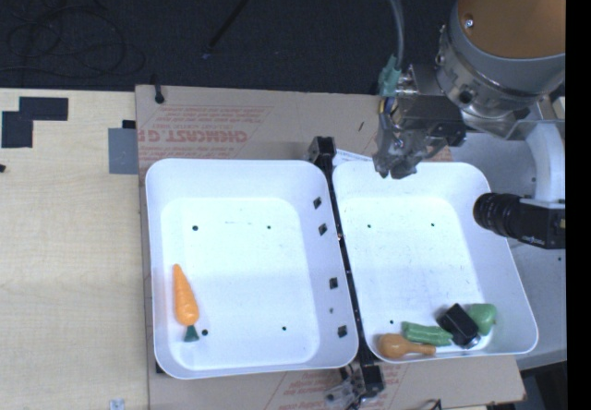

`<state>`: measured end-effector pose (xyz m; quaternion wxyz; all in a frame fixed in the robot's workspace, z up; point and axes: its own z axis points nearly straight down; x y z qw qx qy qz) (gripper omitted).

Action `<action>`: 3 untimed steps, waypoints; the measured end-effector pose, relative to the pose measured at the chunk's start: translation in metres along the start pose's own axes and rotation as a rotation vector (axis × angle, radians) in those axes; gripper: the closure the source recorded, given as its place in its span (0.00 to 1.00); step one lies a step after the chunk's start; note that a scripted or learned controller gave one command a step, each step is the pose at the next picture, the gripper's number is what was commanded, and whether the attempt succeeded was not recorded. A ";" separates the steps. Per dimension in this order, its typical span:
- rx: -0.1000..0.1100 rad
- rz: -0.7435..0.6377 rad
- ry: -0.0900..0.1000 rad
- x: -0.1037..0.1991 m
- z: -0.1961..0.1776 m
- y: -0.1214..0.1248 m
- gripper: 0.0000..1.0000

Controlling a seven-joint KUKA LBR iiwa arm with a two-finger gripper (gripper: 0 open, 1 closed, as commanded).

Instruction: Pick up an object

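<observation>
Camera view: pincer point(399, 164) hangs above the far rim of the right bin point(503, 242), near the divider between the two bins, nothing between its tips; whether it is apart or together I cannot tell, too small and dark against the rim. Task names no specific thing, so candidates: an orange carrot toy point(185, 297) lying alone in the left bin point(231, 179), near its left wall, green stem end toward the near edge; and a cluster in the near right corner of the right bin — an orange pear-shaped toy point(404, 346), a long green pod-like piece point(426, 334), a black block point(458, 324) and a rounded green piece point(482, 315), all touching or overlapping, pressed close to the bin wall. Judgement: all look like small plastic play food, light, stiff, smooth and probably a bit slippery, not fragile. Carrot is the easier pick: isolated, open floor on its right side, take it across the thick middle of the body, jaws closing across its width, not on the tapered tip where it would squirt out. Cluster is crowded against the wall, so a clean closure is harder; the black block sits on top and is the most reachable there. Pincer is well apart from every candidate.
</observation>
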<state>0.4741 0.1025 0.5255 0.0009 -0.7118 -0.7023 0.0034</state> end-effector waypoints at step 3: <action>0.010 -0.009 0.000 -0.037 0.122 0.063 1.00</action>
